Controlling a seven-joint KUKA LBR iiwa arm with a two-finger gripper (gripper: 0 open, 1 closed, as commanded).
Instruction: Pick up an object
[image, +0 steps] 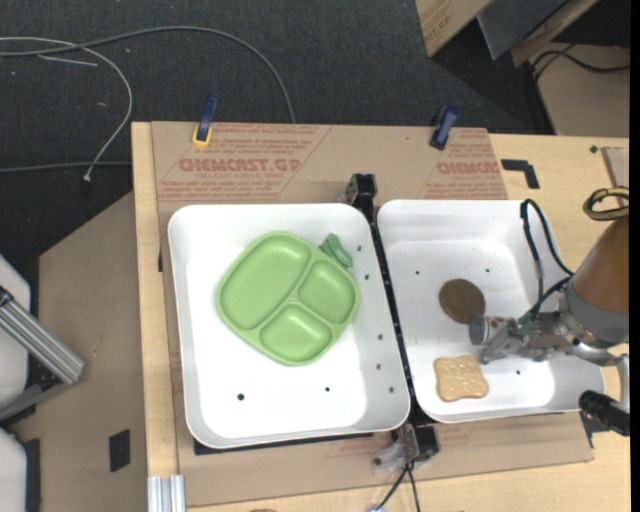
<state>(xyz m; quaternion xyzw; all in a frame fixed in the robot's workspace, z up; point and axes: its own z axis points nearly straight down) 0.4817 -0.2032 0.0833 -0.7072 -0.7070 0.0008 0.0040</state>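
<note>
In the right bin (440, 225) lie a round brown disc (462, 298) and a tan square cracker (461, 378) near the front wall. My gripper (487, 338) reaches in from the right and sits low between the two, just below-right of the disc and above-right of the cracker. Nothing shows between its fingers. The left bin (200, 300) holds a green divided plate (287, 297) with a small dark-green piece (337, 250) at its upper right edge.
The two bins sit side by side on a cardboard-covered bench, held by black clamps (361, 187) between them. A black cable (535, 240) loops over the right bin's far right side. Blue clips (206, 117) pin the cardboard at the back.
</note>
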